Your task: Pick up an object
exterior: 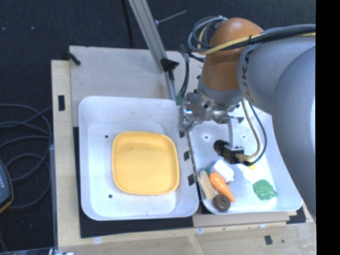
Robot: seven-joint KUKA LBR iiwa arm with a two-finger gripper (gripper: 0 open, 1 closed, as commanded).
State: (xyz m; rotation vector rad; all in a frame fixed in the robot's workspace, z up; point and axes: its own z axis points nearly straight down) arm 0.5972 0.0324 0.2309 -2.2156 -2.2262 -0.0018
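While the end effector [187, 122] hovers over the right bin [284, 187] (grip state unclear), carrot [220, 185] lies w/ other bits nearby.

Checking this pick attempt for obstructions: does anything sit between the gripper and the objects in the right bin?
Nothing visible does. The gripper hangs at the right bin's upper left, by the divider; the carrot, white block and green piece lie lower down across bare floor.
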